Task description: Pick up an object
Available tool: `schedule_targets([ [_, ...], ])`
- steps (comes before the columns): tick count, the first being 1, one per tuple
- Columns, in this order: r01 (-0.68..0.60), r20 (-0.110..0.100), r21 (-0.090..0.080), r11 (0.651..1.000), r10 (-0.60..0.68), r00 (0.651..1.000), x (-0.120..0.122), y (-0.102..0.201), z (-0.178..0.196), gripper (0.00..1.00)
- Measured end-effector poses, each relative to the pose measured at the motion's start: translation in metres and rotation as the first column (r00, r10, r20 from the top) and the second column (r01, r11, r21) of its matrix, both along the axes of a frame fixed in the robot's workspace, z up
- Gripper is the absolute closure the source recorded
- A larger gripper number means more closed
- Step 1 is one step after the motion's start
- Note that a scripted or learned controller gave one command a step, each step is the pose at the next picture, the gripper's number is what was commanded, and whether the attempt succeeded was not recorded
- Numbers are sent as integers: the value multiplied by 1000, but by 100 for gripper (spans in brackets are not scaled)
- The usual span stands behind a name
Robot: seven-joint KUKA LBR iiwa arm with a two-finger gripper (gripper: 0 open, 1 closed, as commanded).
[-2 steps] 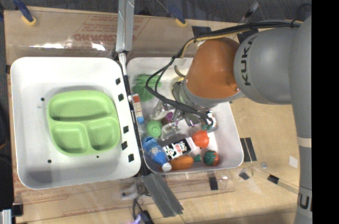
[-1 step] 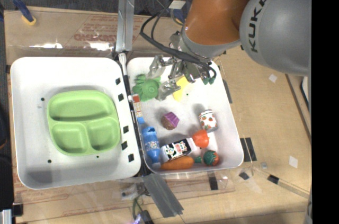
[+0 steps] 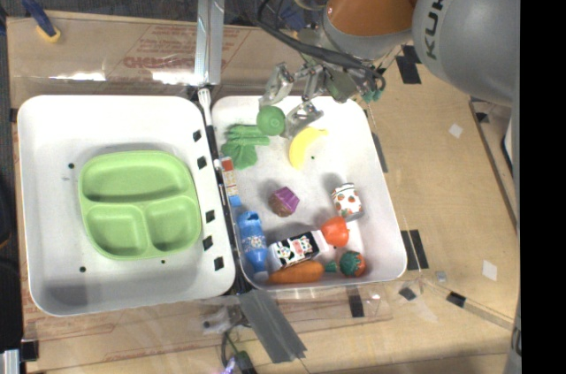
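Bins are set side by side so one can feed the other. Left bin (image 3: 35, 187) holds a green divided tray (image 3: 137, 204), lying flat and well apart from the pickable items. Right bin (image 3: 376, 187) carries the clutter: green leafy toy (image 3: 246, 142), green ball (image 3: 271, 119), banana (image 3: 305, 147), purple block (image 3: 284, 202), blue bottle (image 3: 251, 241), carrot (image 3: 296, 273), small can (image 3: 348, 202). Gripper (image 3: 305, 94) is seen at that bin's far edge, just above ball and banana, likely lined up for one of them. Finger spread cannot be told; nothing is seen held.
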State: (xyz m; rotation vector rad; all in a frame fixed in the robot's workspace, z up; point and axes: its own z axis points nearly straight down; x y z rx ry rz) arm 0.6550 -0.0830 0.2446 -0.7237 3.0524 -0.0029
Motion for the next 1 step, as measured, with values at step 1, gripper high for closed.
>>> schedule_targets([
  [1,224,2,0,975,-224,975,3,-32,64,100],
])
